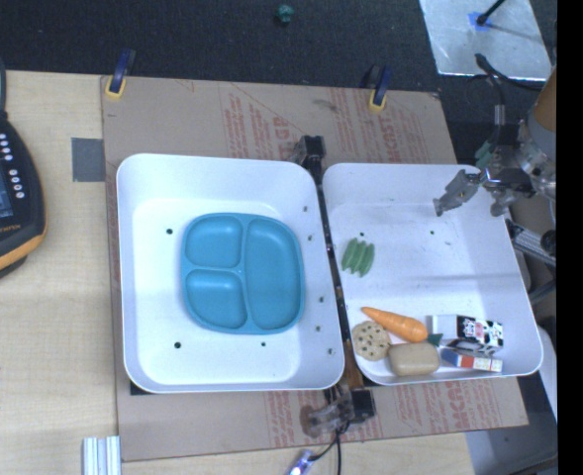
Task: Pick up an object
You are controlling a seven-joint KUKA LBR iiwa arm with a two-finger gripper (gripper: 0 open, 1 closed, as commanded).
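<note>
White and smooth, the right bin (410,265) holds the things in its near part: an orange carrot (394,322), tapered, lying with its long axis left to right and its thin tip toward the left bin (138,265). We see a round cracker (370,340) and a beige oval piece (413,359) just beside it. Green pods (358,256) lie apart. A blue plate (242,272) with three compartments sits in the left bin. The gripper (457,192) hangs over the far right of the right bin, empty; we cannot tell how far it is open.
</note>
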